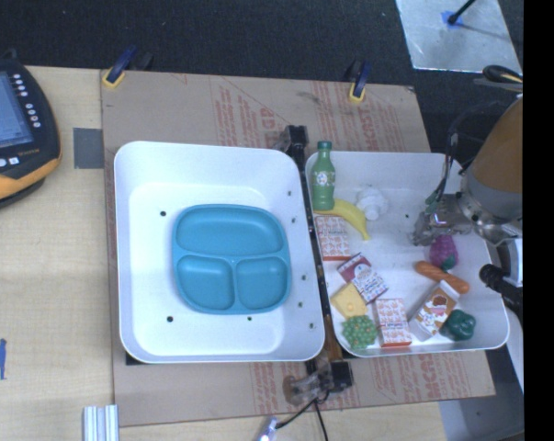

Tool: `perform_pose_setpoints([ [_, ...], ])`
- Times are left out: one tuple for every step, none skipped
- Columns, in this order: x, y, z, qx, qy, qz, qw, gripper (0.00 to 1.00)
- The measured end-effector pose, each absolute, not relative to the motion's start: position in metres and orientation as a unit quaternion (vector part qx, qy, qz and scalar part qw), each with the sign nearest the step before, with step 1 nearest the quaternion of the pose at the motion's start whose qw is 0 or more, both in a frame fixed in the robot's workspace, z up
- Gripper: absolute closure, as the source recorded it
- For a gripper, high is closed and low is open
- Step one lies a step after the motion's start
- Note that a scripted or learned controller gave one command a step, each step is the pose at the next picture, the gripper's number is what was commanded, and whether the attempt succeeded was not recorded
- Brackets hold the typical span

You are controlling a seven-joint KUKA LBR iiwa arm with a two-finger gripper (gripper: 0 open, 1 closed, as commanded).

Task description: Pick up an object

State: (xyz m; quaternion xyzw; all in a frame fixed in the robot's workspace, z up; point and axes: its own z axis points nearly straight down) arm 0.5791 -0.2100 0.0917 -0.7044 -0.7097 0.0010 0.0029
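Note:
My gripper (435, 222) hangs low over the right side of the right bin (401, 165), reaching in from the right. Directly under and against it lies a small purple fruit (445, 249). Just in front of that is an orange carrot (441, 277). A green bottle (323, 176), a yellow banana (351, 217) and a small white item (372, 202) lie at the bin's back left. Several small cartons (392, 322), a yellow cheese block (349, 301), a green bunch (359, 333) and a dark green pepper (460, 324) crowd the front.
The left bin (139, 246) holds a blue divided plate (231, 256). A teach pendant (10, 127) rests at the far left of the bench. Clamps (357, 79) hold the cardboard sheet at the back.

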Motion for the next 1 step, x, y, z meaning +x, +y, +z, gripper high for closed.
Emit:
perform_pose_setpoints([
  [0.5663, -0.2100, 0.0915, -0.704, -0.710, 0.0012, 0.003, 0.00],
])
